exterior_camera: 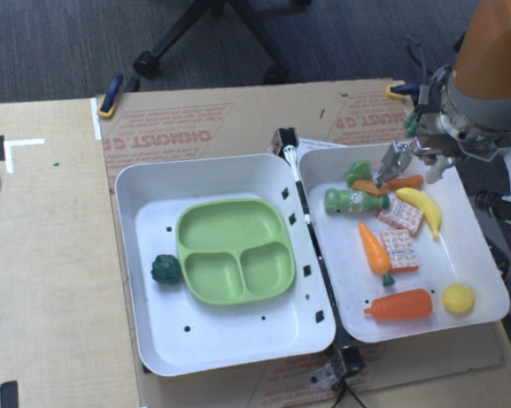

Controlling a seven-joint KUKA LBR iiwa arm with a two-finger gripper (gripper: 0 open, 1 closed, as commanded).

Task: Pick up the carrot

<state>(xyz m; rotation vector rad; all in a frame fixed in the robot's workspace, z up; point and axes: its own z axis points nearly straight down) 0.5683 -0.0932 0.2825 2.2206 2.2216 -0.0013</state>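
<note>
Carrot lies beside printed red-white packet, lettering too small to read.

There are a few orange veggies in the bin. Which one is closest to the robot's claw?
The small carrot at the top of the right bin, right beside the tool. The middle carrot and the fat one lie farther down.

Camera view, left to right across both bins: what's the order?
Broccoli → green plate → green bottle → carrot → banana → lemon.
</note>
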